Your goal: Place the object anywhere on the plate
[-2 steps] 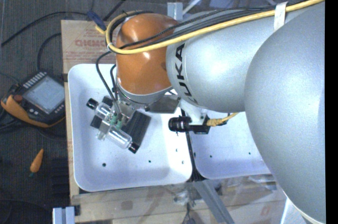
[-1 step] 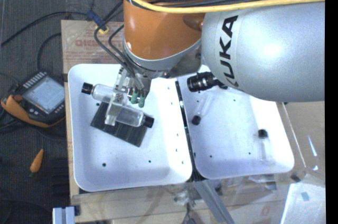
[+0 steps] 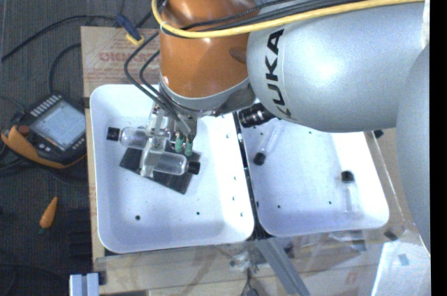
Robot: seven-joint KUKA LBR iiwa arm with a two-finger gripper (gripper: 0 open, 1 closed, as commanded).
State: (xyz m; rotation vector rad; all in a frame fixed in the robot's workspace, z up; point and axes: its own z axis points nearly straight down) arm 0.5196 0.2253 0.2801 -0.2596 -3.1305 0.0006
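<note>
A flat black plate (image 3: 179, 181) lies in the left white bin (image 3: 119, 218), left of its centre. A clear vial (image 3: 170, 164) with a black cap rests across the plate. A second clear vial (image 3: 130, 136) with a black cap lies just beyond the plate's far left corner. My gripper (image 3: 163, 143) hangs directly over the plate, between the two vials and very close to the one on the plate. The orange wrist band and grey arm hide the bin's far right part.
The right bin (image 3: 314, 218) holds two more clear vials, one (image 3: 267, 145) near its left wall and one (image 3: 347, 191) toward its right side. A handheld controller (image 3: 52, 128) lies left of the bench. Cables run behind the bins.
</note>
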